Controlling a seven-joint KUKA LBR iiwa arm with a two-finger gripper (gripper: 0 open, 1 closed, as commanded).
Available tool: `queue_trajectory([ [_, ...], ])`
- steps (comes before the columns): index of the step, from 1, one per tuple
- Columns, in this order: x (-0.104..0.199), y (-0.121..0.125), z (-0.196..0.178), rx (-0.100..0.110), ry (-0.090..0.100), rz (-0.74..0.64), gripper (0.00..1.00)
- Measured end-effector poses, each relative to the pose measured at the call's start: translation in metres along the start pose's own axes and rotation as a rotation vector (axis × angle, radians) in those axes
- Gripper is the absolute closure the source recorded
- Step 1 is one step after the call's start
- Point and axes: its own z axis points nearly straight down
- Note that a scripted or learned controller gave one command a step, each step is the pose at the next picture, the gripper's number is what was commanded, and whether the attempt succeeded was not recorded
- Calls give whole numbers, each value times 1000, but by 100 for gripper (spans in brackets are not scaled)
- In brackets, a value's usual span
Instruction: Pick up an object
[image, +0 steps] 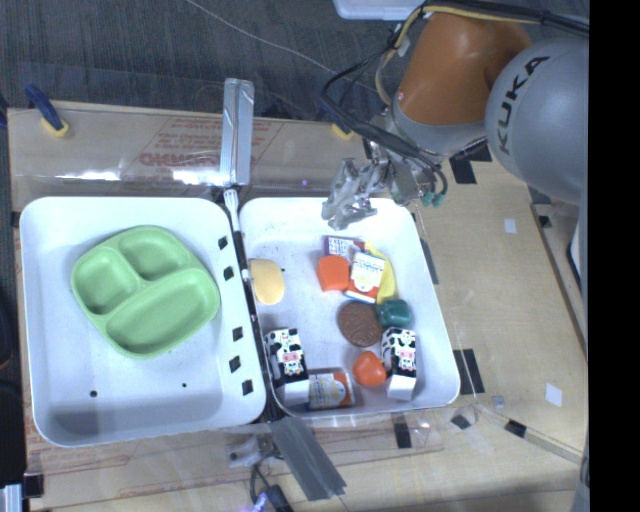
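At the near edge of the right bin (435, 385) lie a small jar on its side (322, 389) and two cow-print cartons (286, 354), one at each side. Beyond them sit an orange-red piece (369, 369), one brown disc (358, 323), one dark green piece (394, 313), one yellow-and-white packet (367, 275), one orange block (333, 273) and one pale yellow lump (266, 281). The left bin (40, 400) holds one green divided plate (145, 290). The gripper (350, 205) hangs over the right bin's far rim, holding nothing; whether its fingers are spread cannot be told.
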Motion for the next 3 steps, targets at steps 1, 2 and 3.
queue_trajectory([
  [1, 12, -71, -18, 6, -4, -117, 100],
  [2, 6, -21, 87, -4, 8, -134, 100],
  [3, 7, -13, 28, 4, -6, 11, 100],
])
